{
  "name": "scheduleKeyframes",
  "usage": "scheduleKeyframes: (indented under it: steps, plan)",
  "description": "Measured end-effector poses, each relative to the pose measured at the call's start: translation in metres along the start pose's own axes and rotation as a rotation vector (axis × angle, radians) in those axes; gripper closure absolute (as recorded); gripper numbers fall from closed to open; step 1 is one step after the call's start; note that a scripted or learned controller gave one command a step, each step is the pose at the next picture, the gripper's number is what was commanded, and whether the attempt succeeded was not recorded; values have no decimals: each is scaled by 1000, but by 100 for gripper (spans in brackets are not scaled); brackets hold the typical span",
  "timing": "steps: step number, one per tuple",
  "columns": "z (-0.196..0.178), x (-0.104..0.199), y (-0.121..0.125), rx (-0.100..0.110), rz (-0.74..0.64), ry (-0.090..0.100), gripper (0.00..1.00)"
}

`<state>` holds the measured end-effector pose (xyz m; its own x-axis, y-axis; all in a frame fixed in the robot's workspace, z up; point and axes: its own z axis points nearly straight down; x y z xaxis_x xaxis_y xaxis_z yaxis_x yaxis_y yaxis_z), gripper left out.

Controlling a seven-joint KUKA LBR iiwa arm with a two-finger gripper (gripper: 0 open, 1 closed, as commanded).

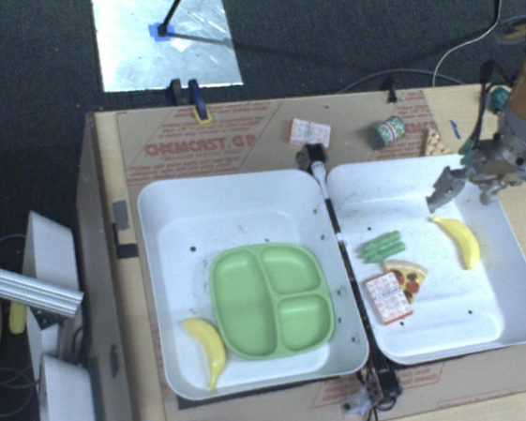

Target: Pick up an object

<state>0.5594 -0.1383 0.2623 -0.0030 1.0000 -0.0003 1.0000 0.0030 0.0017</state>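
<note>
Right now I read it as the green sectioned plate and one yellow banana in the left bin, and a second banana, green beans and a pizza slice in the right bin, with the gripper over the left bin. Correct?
One thing is off: in the camera view the gripper is over the right white bin, just above the second yellow banana, not the left bin. The green sectioned plate, first banana, green beans and pizza slice are as you said.

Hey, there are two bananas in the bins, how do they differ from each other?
The banana in the left bin lies at the front left corner, tucked against the green divided plate; the banana in the right bin lies apart on bare bin floor near the far right, just below the tool. The left banana bows out toward the bin's left wall; the right banana bows toward the right wall. Both are yellow, curved, and look similar in size.
</note>
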Motion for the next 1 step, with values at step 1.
scheduleKeyframes:
  steps: [1]
  plan:
    - [134, -69, 5, 7, 4, 0, 0]
